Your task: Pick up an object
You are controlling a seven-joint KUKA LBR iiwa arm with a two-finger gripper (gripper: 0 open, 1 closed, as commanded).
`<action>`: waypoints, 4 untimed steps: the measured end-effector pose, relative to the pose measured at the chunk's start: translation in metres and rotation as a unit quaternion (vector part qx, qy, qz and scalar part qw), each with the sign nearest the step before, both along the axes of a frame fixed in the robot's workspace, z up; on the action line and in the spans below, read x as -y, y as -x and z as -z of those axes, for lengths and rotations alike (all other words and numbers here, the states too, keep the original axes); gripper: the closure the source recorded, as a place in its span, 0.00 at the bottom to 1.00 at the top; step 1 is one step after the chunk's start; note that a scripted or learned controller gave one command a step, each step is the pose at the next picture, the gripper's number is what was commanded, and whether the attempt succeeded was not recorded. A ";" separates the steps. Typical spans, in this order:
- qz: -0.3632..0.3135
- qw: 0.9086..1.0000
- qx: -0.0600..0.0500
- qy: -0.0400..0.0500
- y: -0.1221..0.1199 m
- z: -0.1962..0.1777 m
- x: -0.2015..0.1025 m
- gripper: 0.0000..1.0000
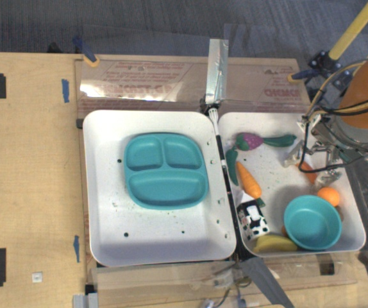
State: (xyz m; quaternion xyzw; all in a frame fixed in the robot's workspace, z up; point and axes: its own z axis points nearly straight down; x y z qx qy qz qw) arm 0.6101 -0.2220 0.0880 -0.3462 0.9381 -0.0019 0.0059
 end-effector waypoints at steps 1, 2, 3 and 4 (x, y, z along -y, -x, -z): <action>-0.003 1.000 -0.001 0.000 0.074 -0.001 0.001 0.00; -0.004 1.000 0.007 0.001 0.068 -0.014 -0.002 1.00; 0.045 0.999 0.012 0.009 0.108 -0.007 -0.040 1.00; 0.088 0.996 0.004 0.001 0.074 -0.003 -0.077 1.00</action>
